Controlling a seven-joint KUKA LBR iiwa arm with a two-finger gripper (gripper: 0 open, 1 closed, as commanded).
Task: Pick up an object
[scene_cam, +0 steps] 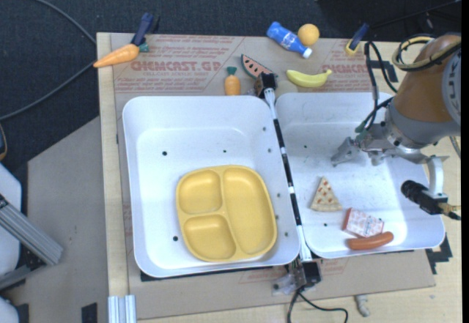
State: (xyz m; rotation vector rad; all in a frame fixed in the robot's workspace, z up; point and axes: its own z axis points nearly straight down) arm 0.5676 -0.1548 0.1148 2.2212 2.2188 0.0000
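Note:
In the right bin lie a toy pizza slice, a red and white packet and a red sausage, all near the front. My gripper hangs over the middle of that bin, behind and to the right of the pizza slice. Its fingers are open and hold nothing. The left bin holds a yellow divided plate.
Behind the bins on the bench lie a banana, a blue bottle, an orange ball, a watermelon slice, a small orange toy and a carrot. The arm fills the right bin's right side.

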